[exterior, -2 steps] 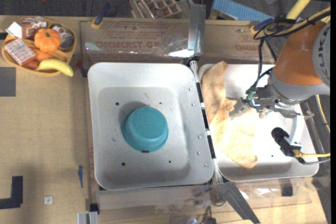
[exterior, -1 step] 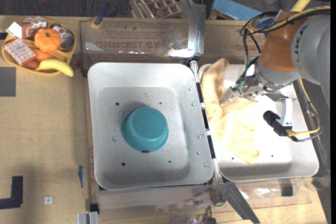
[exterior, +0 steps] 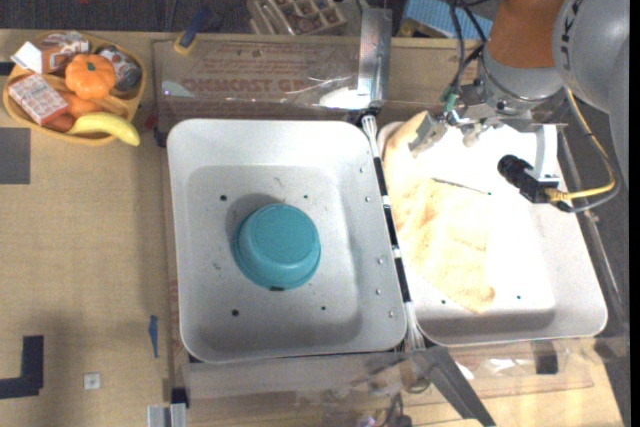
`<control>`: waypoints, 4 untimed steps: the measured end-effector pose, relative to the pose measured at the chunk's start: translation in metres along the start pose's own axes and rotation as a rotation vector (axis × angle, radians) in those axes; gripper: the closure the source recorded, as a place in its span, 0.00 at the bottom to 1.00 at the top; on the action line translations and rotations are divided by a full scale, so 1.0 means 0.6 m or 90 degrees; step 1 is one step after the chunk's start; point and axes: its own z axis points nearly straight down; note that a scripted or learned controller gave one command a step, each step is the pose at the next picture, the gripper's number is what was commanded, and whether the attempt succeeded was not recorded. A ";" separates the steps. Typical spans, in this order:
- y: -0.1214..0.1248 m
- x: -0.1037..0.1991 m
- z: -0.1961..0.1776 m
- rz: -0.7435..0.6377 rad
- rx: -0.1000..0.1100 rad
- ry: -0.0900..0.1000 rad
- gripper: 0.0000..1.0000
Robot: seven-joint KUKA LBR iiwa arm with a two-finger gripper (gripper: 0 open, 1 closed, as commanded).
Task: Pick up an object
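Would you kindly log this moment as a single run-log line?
arm: above right bin far edge | gripper: nothing seen held | teal bowl: upside down in left bin | task: not done

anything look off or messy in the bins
Two things. The teal bowl in the left bin sits upside down, base up. The right bin has yellowish-brown smears across its floor, like staining or residue. I can see no spill or breakage elsewhere.

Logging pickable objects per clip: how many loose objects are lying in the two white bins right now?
1: a teal bowl, upside down near the middle of the left bin. The right bin is washed out by glare, so something pale there could be missed.
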 end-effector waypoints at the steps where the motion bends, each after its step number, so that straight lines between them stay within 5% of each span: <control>1: -0.067 -0.046 0.152 -0.073 0.000 0.000 0.00; 2: -0.067 -0.050 0.137 -0.070 -0.001 0.000 1.00; 3: -0.067 -0.050 0.137 -0.070 -0.001 0.000 0.00; 4: -0.040 -0.070 -0.048 0.016 0.000 0.000 0.00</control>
